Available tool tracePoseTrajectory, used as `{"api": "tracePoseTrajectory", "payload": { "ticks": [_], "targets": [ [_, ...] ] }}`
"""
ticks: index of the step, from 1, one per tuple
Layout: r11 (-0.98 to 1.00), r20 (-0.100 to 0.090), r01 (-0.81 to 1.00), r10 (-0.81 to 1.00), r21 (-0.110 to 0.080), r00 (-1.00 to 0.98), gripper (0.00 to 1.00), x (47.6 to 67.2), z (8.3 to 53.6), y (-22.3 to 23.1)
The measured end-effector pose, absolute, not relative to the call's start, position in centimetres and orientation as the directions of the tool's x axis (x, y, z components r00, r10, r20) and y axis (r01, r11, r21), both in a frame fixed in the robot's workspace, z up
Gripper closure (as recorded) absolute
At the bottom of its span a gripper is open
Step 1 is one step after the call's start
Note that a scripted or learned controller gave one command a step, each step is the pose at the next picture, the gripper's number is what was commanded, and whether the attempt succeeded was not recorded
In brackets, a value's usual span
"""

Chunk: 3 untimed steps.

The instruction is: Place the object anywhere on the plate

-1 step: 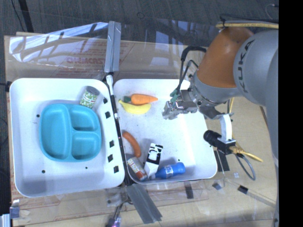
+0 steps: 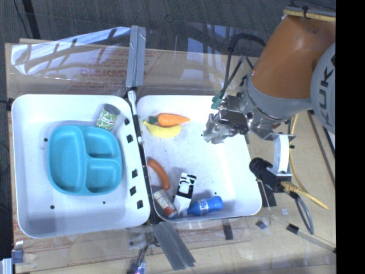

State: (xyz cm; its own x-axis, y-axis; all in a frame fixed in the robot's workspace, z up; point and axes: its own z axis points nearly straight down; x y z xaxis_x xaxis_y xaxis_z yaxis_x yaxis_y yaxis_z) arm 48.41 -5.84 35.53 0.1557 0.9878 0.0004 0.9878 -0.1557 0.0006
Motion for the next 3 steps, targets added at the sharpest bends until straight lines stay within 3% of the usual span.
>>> {"api": "tracePoseTrajectory", "payload": {
  "ticks": [1, 2, 3],
  "targets": [
    [0.168, -0.001, 0.986, 0.986, 0.003, -0.168, 1.00, 47.7, 44.4, -1.2],
    [0.254, 0.000, 0.967, 0.967, 0.002, -0.254, 1.00, 47.7, 44.2, 9.8],
    [0.221, 0.000, 0.975, 0.975, -0.001, -0.221, 1.00, 47.6, 44.2, 19.5]
  ]
}}
